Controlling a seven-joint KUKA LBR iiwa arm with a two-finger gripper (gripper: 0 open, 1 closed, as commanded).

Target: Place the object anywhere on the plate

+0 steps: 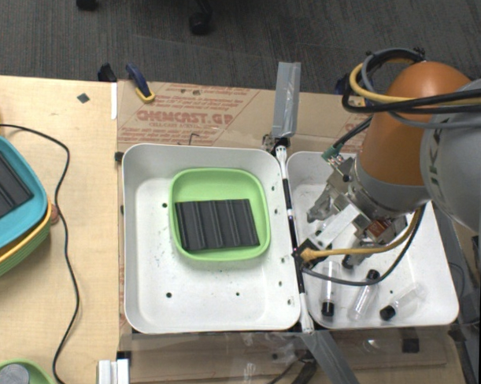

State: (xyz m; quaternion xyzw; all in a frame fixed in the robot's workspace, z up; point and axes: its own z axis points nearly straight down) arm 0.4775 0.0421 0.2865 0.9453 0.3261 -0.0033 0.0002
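Observation:
A green square plate (219, 183) sits in the left white bin (144, 247). A dark grey ridged slab (216, 225) lies flat on the plate and covers most of its floor. Several clear tubes with black caps (329, 295) lie on the floor of the right bin (437, 300), near its front. My gripper (331, 211) hangs low over the left half of the right bin, below the orange band of the arm. It is seen from above, and the wrist hides much of it. It is apart from the plate, right of the wall between the bins.
A stack of teal and green dishes (11, 207) stands at the left edge of the bench, with a black cable (66, 220) running past it. Flat cardboard (192, 111) lies behind the bins. The arm's bulk covers the back right of the right bin.

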